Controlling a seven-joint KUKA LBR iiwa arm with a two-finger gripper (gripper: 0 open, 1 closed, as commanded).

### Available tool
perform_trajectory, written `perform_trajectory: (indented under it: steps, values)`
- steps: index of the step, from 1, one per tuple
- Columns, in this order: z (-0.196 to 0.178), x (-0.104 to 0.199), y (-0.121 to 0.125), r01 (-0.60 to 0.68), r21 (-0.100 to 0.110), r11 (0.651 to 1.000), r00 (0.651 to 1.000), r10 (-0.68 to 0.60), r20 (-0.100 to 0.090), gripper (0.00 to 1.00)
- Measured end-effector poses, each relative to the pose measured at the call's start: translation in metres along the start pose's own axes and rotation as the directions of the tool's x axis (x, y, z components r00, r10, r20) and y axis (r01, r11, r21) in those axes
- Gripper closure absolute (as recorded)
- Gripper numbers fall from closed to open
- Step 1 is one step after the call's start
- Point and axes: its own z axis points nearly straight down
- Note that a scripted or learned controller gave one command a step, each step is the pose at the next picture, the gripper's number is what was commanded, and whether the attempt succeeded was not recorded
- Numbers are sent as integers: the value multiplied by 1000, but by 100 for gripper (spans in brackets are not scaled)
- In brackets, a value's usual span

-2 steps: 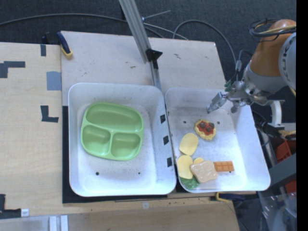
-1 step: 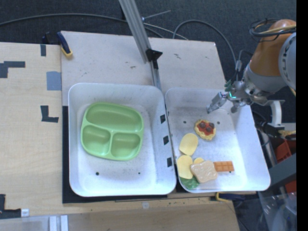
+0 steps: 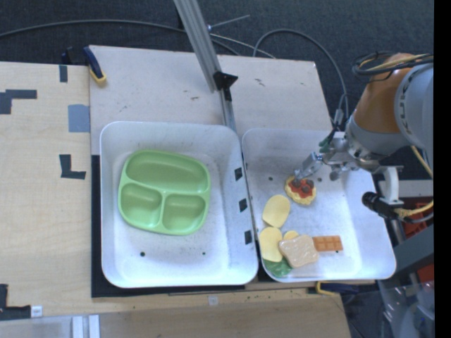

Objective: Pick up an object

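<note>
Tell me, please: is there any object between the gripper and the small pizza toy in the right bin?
Nothing visible does. The gripper hangs just above the pizza toy in the right bin; the yellow slices lie lower-left, out of the way.

The arm [image 3: 391, 111] reaches from the right, end effector [image 3: 310, 169] lowered.

Wooden bench [image 3: 282, 90] w/ grey tape marks at left. On it: 2 shallow white bins side by side, left bin [image 3: 113, 189] & right bin [image 3: 366, 252], over a black mat [image 3: 95, 224]. Yellow-handled clamp [image 3: 94, 65] at back-left.
</note>
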Motion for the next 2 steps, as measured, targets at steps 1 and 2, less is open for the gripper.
perform_trajectory:
  steps: [1,2]
  values:
    - [51,1,0,0,-6,1000,1000,0,2,0]
    - [40,1,0,2,-4,1000,1000,-2,0,100]
